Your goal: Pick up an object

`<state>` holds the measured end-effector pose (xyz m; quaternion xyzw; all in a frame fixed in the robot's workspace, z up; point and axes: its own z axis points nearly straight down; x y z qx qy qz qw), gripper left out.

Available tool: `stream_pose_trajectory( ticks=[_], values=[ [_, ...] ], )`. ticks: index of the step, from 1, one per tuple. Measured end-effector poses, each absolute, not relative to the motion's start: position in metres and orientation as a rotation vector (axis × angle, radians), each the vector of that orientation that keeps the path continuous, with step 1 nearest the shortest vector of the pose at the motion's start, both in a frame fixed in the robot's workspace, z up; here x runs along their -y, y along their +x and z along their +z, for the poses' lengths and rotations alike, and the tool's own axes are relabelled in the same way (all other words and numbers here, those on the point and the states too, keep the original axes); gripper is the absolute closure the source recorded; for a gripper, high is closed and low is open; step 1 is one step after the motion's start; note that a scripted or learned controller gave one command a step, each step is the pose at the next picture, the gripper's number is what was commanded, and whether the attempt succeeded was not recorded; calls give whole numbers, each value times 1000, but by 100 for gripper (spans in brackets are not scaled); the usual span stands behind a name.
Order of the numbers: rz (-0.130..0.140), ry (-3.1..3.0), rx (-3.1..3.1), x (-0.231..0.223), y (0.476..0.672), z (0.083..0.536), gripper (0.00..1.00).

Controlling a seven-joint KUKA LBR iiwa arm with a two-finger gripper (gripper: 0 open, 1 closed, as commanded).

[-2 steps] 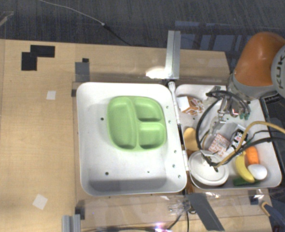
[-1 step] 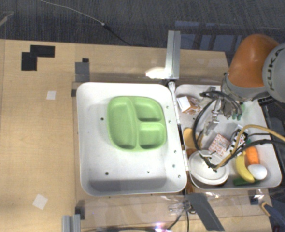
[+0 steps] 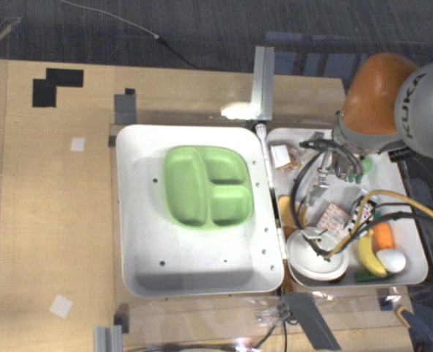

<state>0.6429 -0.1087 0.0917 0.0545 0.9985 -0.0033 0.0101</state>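
My gripper [image 3: 321, 187] hangs low over the middle of the right bin [image 3: 299, 135], below the arm's orange band [image 3: 374, 94], with black cables looping around it. Just below it lies a small patterned packet [image 3: 335, 217]. A white bowl [image 3: 316, 258] sits at the bin's front. To the right of the bowl are a banana [image 3: 369, 256], an orange fruit [image 3: 382, 235] and a white egg-shaped object [image 3: 393, 261]. A small white box [image 3: 280, 155] lies at the bin's back left. Nothing is visibly held.
The left bin [image 3: 143, 262] holds a green divided plate [image 3: 206, 185]. A yellowish object [image 3: 283, 210] leans on the right bin's left wall. A green item [image 3: 366, 275] lies under the banana, another [image 3: 367, 166] near the arm. A metal post [image 3: 263, 83] stands behind the bins.
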Motion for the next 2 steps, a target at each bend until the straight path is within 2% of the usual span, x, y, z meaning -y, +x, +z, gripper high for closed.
stream_pose_trajectory(
  ticks=[2],
  values=[
    [-31, -35, -3127, 109, 653, 91, 0]
  ],
)
